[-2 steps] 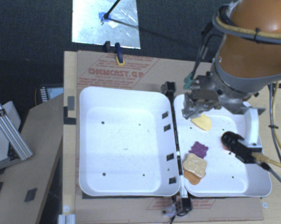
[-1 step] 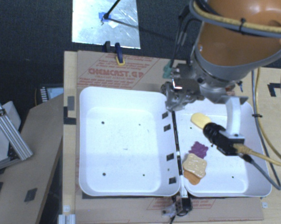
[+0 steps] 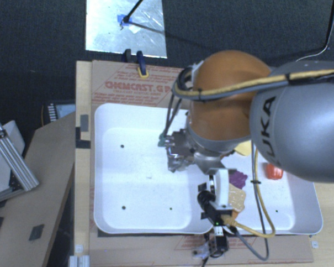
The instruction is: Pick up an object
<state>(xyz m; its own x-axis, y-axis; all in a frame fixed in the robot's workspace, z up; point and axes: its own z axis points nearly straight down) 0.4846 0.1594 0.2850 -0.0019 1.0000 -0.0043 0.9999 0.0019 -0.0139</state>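
A robotics lab: the grey industrial arm (image 3: 300,130) trails loose cables over white bins (image 3: 137,178), with aluminium framing (image 3: 8,156) at the frame's left.

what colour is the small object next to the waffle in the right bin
Purple; the small object lies just above the waffle in the camera view.

Dark carpet floor (image 3: 38,41); foil sheet (image 3: 127,23) beyond gripper; wooden bench (image 3: 50,153), aluminium rail (image 3: 9,151) off left.
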